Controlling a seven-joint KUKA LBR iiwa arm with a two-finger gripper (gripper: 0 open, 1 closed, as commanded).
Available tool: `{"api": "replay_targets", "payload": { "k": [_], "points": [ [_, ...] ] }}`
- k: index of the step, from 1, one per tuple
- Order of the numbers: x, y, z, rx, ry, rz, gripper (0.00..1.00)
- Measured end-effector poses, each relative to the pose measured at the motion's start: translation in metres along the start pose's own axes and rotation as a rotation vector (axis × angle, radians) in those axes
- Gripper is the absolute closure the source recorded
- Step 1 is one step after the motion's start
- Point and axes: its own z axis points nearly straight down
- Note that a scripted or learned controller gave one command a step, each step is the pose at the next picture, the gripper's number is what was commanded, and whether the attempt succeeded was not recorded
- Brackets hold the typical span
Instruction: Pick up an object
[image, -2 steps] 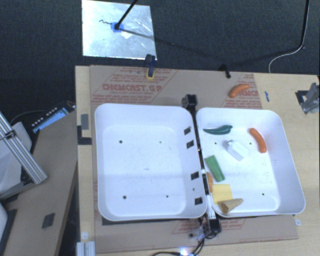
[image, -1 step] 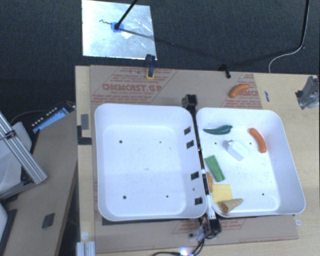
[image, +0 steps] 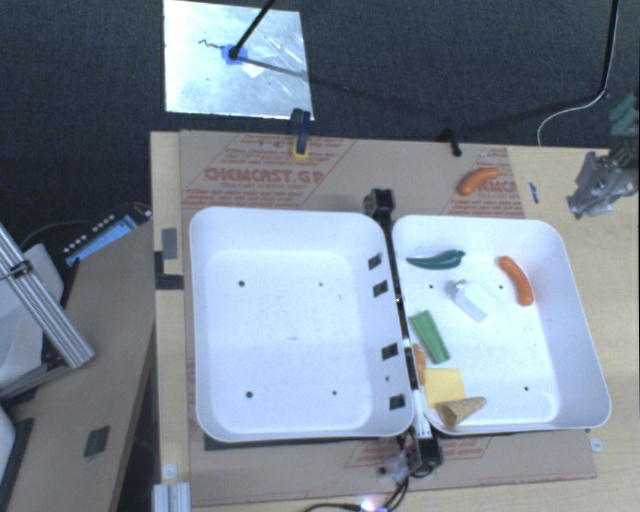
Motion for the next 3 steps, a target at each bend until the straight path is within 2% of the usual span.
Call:
{"api": "replay_targets", "payload": {
  "k": [3],
  "points": [
    [0.081, 0.000, 0.009, -0.001, 0.001, 0.000, 1.00]
  ]
}}
